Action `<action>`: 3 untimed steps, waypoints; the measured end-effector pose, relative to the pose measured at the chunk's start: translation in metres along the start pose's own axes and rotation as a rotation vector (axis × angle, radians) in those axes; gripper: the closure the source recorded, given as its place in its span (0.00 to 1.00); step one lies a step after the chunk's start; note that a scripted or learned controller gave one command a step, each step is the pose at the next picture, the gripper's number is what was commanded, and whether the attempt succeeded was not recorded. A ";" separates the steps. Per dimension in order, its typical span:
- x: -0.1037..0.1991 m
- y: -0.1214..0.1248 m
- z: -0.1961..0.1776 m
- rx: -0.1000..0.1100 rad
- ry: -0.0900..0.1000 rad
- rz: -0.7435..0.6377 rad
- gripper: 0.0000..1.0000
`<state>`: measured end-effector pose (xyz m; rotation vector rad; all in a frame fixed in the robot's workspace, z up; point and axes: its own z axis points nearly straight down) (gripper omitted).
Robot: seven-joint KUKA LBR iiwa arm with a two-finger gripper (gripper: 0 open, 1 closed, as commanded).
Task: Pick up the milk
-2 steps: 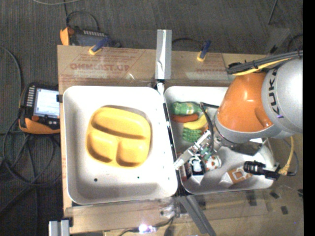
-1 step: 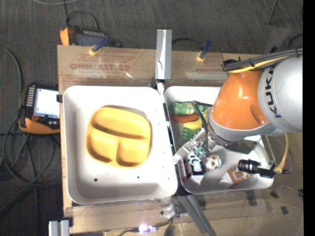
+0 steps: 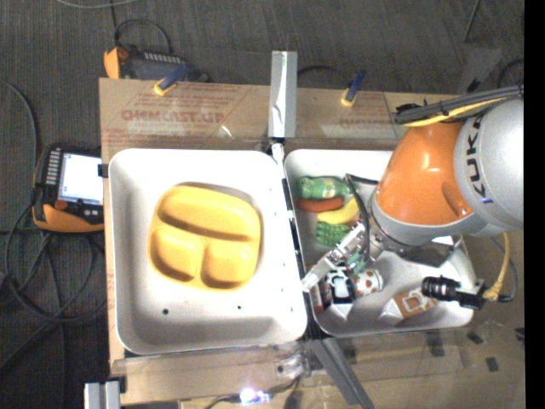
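Hanging low over the right bin (image 3: 464, 164), gripper (image 3: 339, 271) poised among crowded toys, milk (image 3: 409, 305) at four o'clock. Grip width: cannot tell.

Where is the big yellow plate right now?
The yellow plate lies in the middle of the left bin, in the camera view's left half. It sits apart from the gripper, which is over the right bin.

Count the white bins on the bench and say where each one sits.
2. The left bin holds a yellow divided tray. The right bin sits beside it, under the arm.
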<state>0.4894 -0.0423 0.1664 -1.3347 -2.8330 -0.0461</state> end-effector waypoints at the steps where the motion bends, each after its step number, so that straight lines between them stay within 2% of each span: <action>1: -0.018 -0.018 0.025 0.012 -0.011 0.037 0.00; 2: -0.078 0.002 0.076 0.015 -0.027 0.071 0.00; 3: -0.041 0.006 -0.018 0.023 -0.021 0.029 0.00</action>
